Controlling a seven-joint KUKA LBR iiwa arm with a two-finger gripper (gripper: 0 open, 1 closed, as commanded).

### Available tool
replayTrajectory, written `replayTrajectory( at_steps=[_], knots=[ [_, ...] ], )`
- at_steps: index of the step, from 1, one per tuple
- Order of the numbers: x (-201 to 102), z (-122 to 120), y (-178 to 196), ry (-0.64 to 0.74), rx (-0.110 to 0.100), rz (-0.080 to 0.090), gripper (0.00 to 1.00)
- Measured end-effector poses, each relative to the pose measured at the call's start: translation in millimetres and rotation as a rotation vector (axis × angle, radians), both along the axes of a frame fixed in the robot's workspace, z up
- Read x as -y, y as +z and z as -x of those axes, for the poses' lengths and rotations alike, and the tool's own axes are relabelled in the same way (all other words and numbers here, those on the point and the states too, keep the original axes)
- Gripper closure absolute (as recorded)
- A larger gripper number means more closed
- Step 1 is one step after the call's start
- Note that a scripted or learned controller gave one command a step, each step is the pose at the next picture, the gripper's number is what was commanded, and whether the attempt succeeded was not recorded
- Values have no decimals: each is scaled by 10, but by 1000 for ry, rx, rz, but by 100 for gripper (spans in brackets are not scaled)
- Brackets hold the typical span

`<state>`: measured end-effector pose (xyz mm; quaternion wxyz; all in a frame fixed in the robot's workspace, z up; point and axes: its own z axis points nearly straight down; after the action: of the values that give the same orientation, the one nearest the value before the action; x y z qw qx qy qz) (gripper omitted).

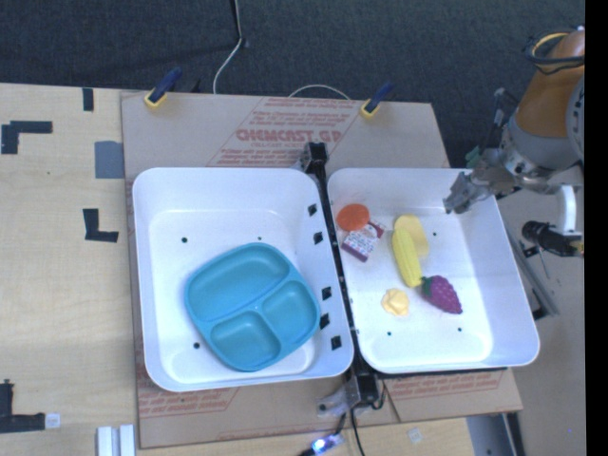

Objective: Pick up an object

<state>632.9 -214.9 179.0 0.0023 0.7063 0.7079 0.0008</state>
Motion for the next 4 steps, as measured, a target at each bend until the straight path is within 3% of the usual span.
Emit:
replayTrajectory(
  at_steps=[1, 3, 4],
  knots=[
    [-4, -13, 538, 0, 1, 0, 100],
    [-1081, -99, 385, 3, -6, -3, 100],
    [-1577, -18, 458, 4, -6, -4, 100]
  ],
)
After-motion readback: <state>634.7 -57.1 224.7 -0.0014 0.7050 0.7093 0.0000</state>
